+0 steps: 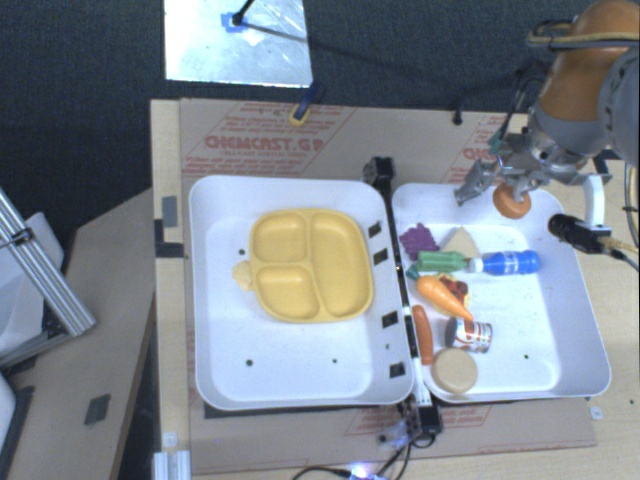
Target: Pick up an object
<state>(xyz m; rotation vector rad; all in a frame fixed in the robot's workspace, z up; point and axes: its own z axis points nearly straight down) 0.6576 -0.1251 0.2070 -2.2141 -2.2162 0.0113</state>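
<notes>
Right bin (585, 358), near end: tan disc (454, 372), can (468, 335), carrot (443, 297); further back, blue bottle (508, 263). Far end: orange ball (513, 203), touching the hand (508, 180) at its 6 o'clock. Hand's opening: cannot tell; ball not seen between its tips. No long axis to align.

An orange ball (513, 203) sits at the far end of the right bin (575, 313), just under the gripper (503, 180), touching or nearly touching its fingers; whether it is clamped between them cannot be told. It is round and smooth, a warm orange with a paler patch on top. It lies apart from the other toys, which cluster nearer the bin's left wall, and close to the far rim.
</notes>
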